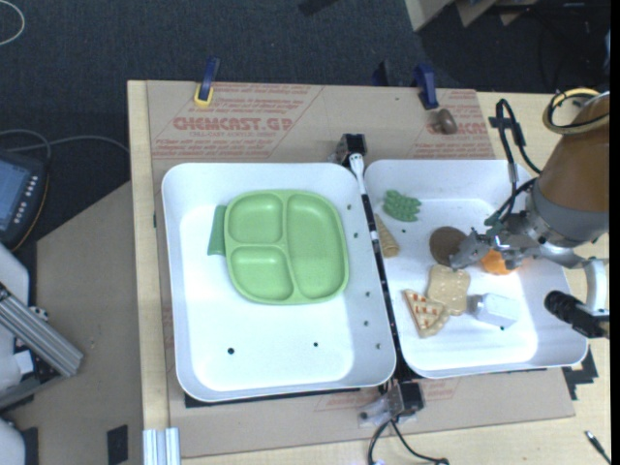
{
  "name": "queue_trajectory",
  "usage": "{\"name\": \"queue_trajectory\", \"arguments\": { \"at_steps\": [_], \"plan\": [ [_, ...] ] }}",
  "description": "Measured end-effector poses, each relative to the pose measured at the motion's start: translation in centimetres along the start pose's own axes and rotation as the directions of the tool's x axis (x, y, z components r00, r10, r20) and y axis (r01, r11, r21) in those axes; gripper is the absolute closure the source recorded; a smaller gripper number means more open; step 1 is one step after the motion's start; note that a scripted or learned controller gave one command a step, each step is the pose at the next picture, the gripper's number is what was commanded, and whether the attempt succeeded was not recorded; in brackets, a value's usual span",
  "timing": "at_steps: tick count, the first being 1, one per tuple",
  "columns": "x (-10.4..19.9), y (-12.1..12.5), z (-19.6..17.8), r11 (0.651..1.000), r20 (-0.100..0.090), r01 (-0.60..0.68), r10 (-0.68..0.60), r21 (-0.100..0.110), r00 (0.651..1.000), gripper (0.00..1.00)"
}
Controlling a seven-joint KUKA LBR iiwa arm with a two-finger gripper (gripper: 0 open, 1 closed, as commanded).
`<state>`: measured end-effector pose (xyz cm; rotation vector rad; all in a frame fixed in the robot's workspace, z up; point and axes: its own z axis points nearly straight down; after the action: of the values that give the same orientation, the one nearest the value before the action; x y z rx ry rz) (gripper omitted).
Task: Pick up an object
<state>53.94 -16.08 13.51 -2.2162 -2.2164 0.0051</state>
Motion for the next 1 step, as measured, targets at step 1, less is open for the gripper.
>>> {"name": "queue_trajectory", "arguments": {
  "at_steps": [1],
  "plan": [
    [0.06, 0.1, 5.1, 1.0, 0.0, -0.001, 0.001, -0.006, 1.0, 0.0]
  ]
}}
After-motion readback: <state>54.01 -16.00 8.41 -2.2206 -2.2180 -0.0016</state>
